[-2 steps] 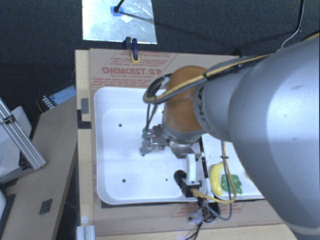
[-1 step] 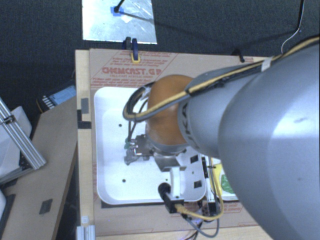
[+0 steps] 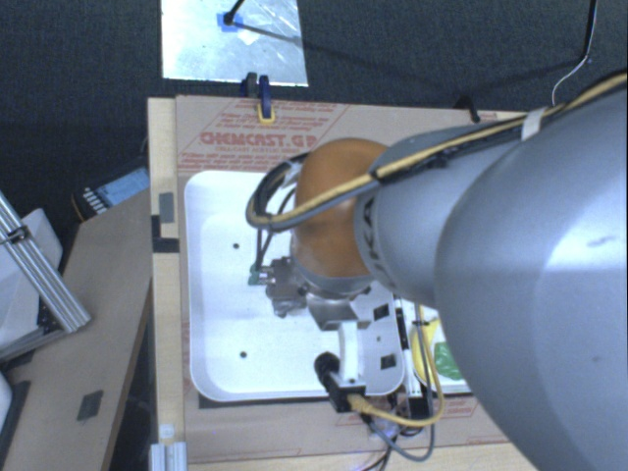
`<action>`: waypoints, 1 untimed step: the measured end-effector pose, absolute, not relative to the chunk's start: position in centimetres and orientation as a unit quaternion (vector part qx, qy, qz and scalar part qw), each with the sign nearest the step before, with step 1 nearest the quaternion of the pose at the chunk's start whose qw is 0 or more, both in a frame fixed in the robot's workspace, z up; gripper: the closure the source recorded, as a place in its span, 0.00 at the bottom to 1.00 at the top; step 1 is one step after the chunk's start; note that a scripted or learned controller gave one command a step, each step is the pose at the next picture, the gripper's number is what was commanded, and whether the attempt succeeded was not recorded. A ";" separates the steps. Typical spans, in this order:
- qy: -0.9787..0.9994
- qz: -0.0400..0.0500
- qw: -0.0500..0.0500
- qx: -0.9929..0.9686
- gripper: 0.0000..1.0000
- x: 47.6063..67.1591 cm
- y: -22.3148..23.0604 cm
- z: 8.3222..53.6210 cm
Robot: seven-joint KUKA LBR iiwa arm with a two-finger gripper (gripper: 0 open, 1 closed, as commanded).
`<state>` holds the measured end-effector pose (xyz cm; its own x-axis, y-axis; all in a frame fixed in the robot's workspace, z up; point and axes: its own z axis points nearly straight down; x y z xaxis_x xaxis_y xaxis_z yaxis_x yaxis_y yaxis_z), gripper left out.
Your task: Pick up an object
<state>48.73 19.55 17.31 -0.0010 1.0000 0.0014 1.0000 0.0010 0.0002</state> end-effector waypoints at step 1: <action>-0.710 0.000 0.000 -0.705 1.00 50.9 23.6 12.7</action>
<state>50.85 23.62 12.72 -0.0068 1.0000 0.0005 1.0000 0.0068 -0.0008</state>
